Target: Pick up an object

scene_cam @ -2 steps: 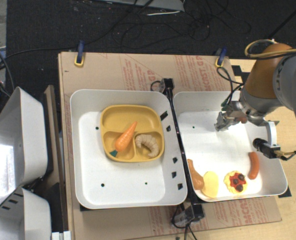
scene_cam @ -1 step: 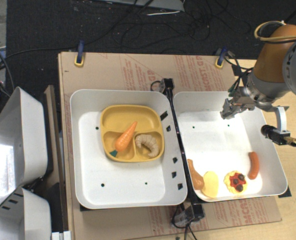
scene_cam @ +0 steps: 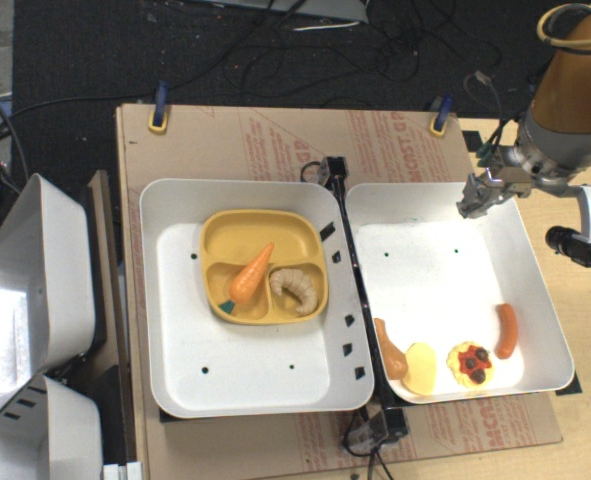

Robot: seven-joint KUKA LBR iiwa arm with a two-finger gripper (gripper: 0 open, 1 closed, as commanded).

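Gripper position: the gripper (scene_cam: 474, 199) is seen over the right bin's (scene_cam: 445, 268) far rim.
Gripper state: its opening cannot be told; nothing is seen held.
Nearest object: the sausage (scene_cam: 506, 330) lies toward the bin's near right side, well apart from the gripper.
Long axis: roughly far-to-near.
Writing: red print on the desk's cardboard (scene_cam: 275, 133), not legible.

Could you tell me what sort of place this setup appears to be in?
Probably a robotics lab bench: a robot arm reaches over two white bins, toy food such as a carrot sits in a yellow plate, and loose cables lie on the floor.
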